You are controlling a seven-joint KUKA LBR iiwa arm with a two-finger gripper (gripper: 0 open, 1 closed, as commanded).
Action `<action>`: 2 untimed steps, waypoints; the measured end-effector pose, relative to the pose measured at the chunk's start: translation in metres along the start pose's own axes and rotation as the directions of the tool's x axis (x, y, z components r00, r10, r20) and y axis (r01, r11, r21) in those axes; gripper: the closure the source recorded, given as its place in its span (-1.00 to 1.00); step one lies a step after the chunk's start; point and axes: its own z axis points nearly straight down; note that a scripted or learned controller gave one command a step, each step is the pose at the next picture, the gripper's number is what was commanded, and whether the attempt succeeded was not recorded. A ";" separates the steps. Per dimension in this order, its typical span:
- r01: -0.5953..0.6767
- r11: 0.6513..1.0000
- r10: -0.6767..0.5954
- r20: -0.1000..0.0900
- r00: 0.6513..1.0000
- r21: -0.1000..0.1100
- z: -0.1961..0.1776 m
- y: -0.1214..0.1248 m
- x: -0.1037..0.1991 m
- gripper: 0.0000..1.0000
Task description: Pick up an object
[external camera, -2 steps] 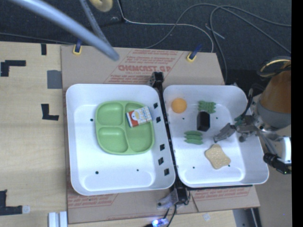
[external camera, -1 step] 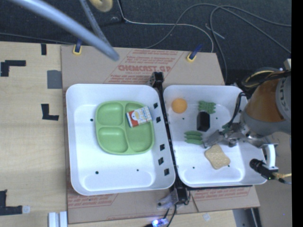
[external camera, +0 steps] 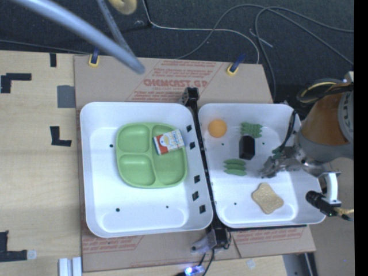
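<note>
**The gripper low in the right bin, near the toast piece**

The task names no single object, so the nearest one is the likely target. In the right bin lie an orange ball, two green leafy pieces, a small black block and a tan toast-shaped piece. The left bin carries a green divided tray with a small carton lying on it.

The gripper is inside the right bin, just above the toast piece and to the right of the lower green piece. I judge the toast piece to be light and probably a stiff plastic or foam toy, not fragile. It lies flat, so the fingers should take it across its two opposite edges, where it is narrow enough. The ball is round and may roll away when it is touched; the green pieces look thin and low, so they are harder to catch.

About the fingers: they are seen as a small dark and grey cluster, too blurred to read. I cannot tell how far they are open, and no object is visible between them. They seem close to the bin floor, but whether they touch it is not clear.
</note>
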 end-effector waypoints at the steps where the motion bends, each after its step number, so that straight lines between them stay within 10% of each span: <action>1: -0.001 1.000 0.001 0.003 1.000 -0.007 -0.059 0.004 -0.008 1.00; 2: 0.000 1.000 0.000 0.003 1.000 -0.007 -0.112 0.005 -0.008 1.00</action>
